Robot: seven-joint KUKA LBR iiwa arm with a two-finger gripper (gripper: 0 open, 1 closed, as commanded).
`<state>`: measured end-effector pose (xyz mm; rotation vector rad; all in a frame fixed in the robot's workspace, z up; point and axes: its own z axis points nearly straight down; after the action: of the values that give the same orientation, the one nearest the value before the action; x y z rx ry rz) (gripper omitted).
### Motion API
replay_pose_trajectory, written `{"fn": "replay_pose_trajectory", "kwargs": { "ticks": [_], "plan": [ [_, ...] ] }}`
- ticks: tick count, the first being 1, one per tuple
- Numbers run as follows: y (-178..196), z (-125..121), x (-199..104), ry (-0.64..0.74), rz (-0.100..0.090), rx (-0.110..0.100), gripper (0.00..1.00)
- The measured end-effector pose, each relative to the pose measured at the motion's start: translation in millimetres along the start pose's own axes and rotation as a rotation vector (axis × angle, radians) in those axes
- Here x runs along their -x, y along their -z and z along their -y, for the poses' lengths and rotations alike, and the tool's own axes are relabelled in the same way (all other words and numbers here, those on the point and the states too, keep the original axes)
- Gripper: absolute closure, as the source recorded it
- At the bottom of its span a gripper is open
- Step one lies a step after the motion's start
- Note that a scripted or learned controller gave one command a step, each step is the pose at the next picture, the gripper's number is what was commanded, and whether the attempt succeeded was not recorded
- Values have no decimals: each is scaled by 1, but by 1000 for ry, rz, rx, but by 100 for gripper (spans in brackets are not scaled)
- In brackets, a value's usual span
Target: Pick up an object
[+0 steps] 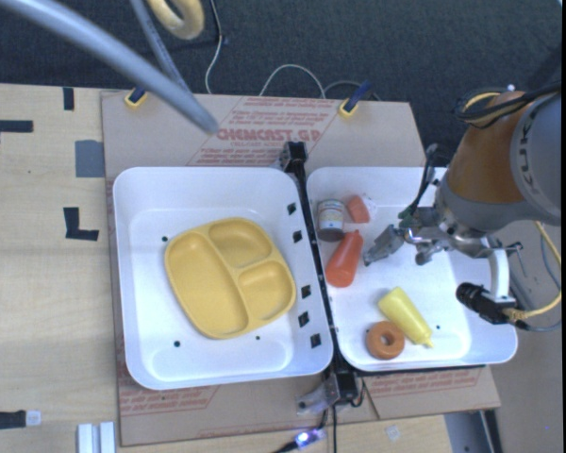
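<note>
Reaching from right over right bin (pixel 453 347), end effector (pixel 382 246) near carrot (pixel 343 260); finger state unclear.

a robot lab: taped bench (pixel 38 253), cardboard base (pixel 264 130), loose cables (pixel 283 74).

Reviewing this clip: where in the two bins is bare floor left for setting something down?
Left bin: bare strips around the yellow tray. Right bin: crowded along the divider by the orange carrot, small can and gripper; free between the yellow bottle and right wall.
</note>
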<state>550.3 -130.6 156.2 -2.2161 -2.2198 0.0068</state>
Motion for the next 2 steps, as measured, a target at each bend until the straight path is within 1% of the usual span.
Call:
{"fn": "replay_pose_trajectory", "kwargs": {
  "ticks": [1, 2],
  "plan": [
    [-45, 3, 5, -2, 2, 0, 0],
    [-72, 3, 8, -4, 8, 10, 0]
  ]
}}
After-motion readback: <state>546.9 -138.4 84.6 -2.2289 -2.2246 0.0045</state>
